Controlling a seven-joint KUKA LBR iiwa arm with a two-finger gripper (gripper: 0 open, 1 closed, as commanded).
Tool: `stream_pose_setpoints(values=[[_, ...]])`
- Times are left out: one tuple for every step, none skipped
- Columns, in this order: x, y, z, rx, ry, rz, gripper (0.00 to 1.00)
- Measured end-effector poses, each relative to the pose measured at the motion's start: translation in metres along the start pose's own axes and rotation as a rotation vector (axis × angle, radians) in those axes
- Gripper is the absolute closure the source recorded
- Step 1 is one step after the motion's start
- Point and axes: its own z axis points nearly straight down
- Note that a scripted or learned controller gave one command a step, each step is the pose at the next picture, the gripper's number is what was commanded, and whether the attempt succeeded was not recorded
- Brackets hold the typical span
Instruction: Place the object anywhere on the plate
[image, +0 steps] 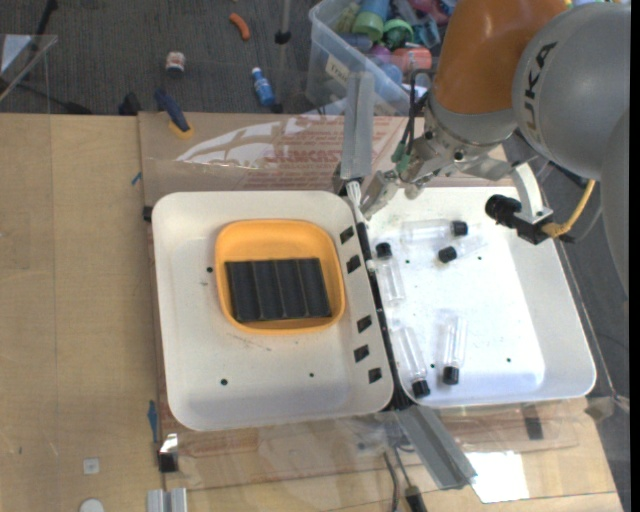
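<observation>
An orange plate lies in the left bin with a black ridged block resting on it. Several clear vials with black caps lie scattered in the right bin: one vial near the back, one by the divider, and two at the front. My gripper hangs over the right bin's back left corner, close to the divider. Nothing is visibly held in it.
A row of black clips runs along the divider between the bins. A clear tub of coloured toys stands behind the bench. A crumpled plastic sheet lies behind the left bin.
</observation>
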Motion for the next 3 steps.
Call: stream_pose_setpoints(values=[[0.020,0.009,0.014,0.006,0.004,-0.029,0.00],[0.055,0.025,0.009,0.000,0.002,-0.141,0.00],[0.062,0.028,0.006,0.000,0.001,-0.294,0.00]])
